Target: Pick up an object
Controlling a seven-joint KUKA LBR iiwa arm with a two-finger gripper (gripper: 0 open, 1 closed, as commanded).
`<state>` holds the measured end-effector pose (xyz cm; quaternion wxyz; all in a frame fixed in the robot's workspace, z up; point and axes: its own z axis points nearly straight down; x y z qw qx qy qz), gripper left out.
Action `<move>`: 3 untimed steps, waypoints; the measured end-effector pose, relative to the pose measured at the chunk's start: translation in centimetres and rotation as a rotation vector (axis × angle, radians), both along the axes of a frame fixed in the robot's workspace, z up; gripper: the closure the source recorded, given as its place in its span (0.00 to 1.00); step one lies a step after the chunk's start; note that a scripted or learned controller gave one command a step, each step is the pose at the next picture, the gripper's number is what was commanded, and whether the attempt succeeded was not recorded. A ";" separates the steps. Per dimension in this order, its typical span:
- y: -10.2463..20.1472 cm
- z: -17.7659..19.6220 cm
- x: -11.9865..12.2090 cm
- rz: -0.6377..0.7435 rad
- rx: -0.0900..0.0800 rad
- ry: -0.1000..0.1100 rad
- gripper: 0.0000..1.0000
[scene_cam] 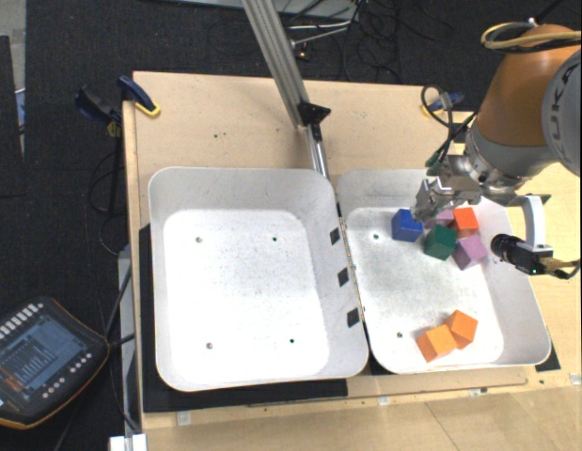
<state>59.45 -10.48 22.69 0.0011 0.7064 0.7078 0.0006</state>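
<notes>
In the right bin a cluster of small blocks lies at the far side: a blue cube, a green cube, a purple cube and an orange cube. Two more orange blocks lie near the bin's front. My gripper hangs low over the cluster, just above and between the blue and green cubes. The wrist hides its fingertips, and I see no block lifted.
The left bin sits beside the right one, split by a dark seam with clips. A slanted metal pole crosses the bench's back. Blue clamps stand at the bench's far corners, and a teach pendant lies at the lower left.
</notes>
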 end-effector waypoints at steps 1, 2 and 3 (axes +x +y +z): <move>5.6 1.1 -0.2 0.006 0.003 0.000 1.00; 11.2 2.0 -0.7 0.007 0.002 0.001 1.00; 16.1 1.1 -0.8 0.005 0.002 0.004 1.00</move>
